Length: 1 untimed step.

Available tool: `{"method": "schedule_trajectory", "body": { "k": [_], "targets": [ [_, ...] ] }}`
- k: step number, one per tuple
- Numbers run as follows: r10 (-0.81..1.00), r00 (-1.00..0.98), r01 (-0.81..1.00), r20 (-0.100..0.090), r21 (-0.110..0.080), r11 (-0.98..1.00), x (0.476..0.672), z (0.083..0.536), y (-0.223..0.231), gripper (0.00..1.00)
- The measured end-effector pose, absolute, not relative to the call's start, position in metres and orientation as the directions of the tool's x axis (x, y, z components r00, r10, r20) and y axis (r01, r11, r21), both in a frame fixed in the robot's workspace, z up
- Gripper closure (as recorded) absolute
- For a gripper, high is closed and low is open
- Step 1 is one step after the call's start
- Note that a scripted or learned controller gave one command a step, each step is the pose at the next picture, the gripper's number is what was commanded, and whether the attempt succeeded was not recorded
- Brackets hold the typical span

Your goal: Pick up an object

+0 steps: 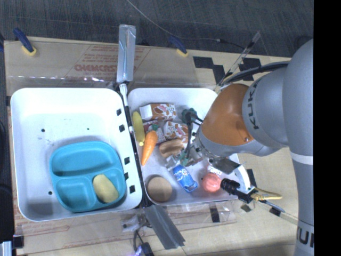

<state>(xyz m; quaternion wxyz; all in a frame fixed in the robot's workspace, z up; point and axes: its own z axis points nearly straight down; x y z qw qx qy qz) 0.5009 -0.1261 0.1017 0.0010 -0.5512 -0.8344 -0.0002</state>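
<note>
**Arm low over the crowded right bin**

Grey arm (287, 111), the nearest and biggest thing in view, reaches in from the right, its orange band (228, 122) hanging over the right bin's far right side. Below the band the gripper (193, 149) sits down among the objects; the wrist hides its tips, so whether it is released, clenched or grasping anything cannot be told.

Next in size are the two white bins. The left bin (32, 116) bears a blue compartment tray (80, 164), and a yellow-green potato-like item (105, 188) lies in the tray's lower right compartment.

The right bin (176, 94) holds the candidate objects, all close together: two printed snack packets (162, 111) near the far wall, a carrot (148, 147) lying along the left side next to a yellow banana-like piece (138, 127), a brown bread-roll shape (170, 146) just left of the gripper, a brown round object (159, 189) at the near wall, a blue-and-white packet (185, 178) beside it, and a small pink ball (211, 183) under the wrist's near edge.
</note>
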Motion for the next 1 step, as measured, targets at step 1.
{"method": "schedule_trajectory", "body": {
  "k": [1],
  "targets": [
    [0.931, -0.364, 0.931, -0.001, 0.006, 0.364, 0.5212, 0.1949, -0.0666, 1.0]
  ]
}}
